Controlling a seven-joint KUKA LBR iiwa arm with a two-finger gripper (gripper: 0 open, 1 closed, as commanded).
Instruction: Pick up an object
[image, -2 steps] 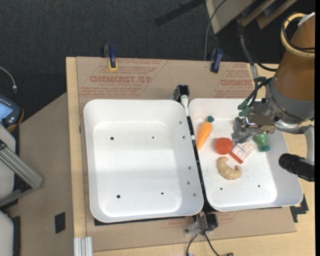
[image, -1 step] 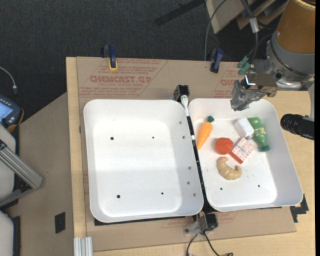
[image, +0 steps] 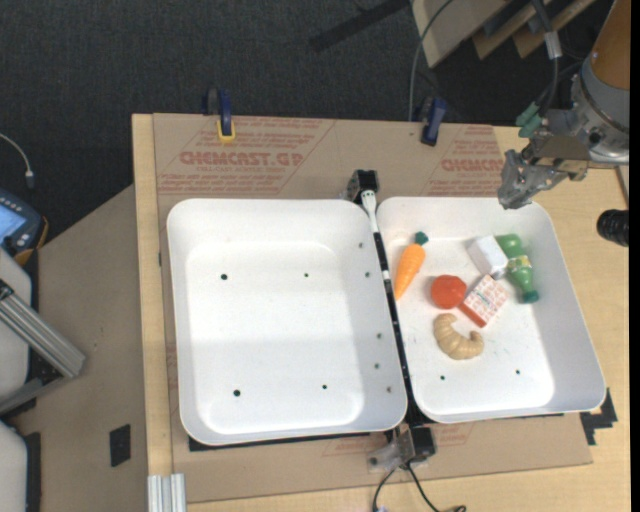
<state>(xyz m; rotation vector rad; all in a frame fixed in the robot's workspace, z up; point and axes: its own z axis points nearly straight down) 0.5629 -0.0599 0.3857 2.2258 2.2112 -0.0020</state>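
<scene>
- Hovering above the far right corner of the right bin (image: 560, 395), the gripper (image: 516, 192) is seen at the end of the arm (image: 600, 90), which enters from the right.
- The state of the jaws cannot be told; nothing is seen between them.
- All objects are found in the right bin, grouped in its far half.
- A carrot (image: 409, 268) is laid near the bin's left wall, green tip pointing away.
- A red round piece (image: 448, 291) is placed beside a red-and-white packet (image: 485, 300), the two touching.
- A white block (image: 487, 254) is set just beyond the packet, next to a green item (image: 518, 266).
- A croissant (image: 458, 338) is positioned nearest the camera, just below the red piece.
- The left bin (image: 190, 300) is recorded alongside, on a cardboard-covered bench (image: 300, 150).
</scene>
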